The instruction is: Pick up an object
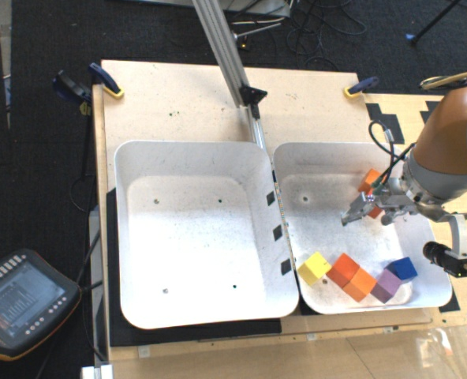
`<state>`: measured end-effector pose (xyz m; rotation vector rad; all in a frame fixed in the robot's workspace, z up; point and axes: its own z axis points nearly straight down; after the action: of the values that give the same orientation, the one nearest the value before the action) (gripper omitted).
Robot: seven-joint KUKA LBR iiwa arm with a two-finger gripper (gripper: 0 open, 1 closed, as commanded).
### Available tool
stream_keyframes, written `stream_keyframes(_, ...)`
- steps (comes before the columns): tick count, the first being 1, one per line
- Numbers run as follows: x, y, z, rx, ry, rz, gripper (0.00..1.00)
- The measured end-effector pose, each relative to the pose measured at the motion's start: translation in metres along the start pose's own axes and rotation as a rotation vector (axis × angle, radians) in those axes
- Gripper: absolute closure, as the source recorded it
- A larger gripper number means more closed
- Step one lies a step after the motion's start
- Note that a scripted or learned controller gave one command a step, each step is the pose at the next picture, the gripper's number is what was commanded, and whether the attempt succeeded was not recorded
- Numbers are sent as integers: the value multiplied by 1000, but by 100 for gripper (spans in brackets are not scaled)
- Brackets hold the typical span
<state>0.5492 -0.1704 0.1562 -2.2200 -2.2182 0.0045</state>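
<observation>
Two white bins side by side on table: left bin, right bin. Five blocks near front of right bin: one yellow block, two orange blocks touching, one purple block, one blue block. One more orange block farther back, partly hidden behind gripper. Six blocks counted. Low over right bin, near that back orange block. Cannot tell if fingers released or clenched. Nothing seen held. Pick-up not done yet: grab and lift left.
</observation>
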Motion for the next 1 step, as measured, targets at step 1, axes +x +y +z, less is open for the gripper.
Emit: stream_keyframes(1,4,3,62,-2,0,-1,0)
